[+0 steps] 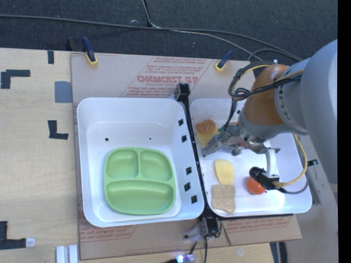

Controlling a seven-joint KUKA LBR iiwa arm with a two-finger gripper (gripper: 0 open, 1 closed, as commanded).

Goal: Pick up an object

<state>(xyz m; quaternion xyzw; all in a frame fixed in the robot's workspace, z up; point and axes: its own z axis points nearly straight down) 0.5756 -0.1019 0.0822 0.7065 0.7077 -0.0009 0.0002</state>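
Here the grey arm (307, 97) reached in from the right over the right-hand white bin (293, 204), with its orange band (263, 95) above the wrist. The gripper (214, 146) hung low over the upper left part of that bin, close to the divider where the two bins met. It was seen from above and partly masked by its own metal body, so whether it was released or clenched could not be told. Nothing was visibly caught in it.

The things to pick all lay in the right bin. A small orange-brown pretzel-shaped piece (205, 127) sat near the bin's upper left corner, just beside the gripper and on its far side. A pale yellow piece (223, 171) lay nearer the camera, below the gripper. A tan, speckled slice like bread or a cracker (223, 198) lay just in front of it, near the bin's front wall. A red-orange rounded item (254, 187) rested to the right of those two, partly hidden by a black fitting (259, 175) on a yellow cable (299, 174) that looped down from the arm.

The left white bin (90, 114) held a light green divided plate (140, 181) with three compartments, lying flat towards its front. Both bins stood on a cardboard sheet (159, 75) on the pale wooden counter (33, 163).
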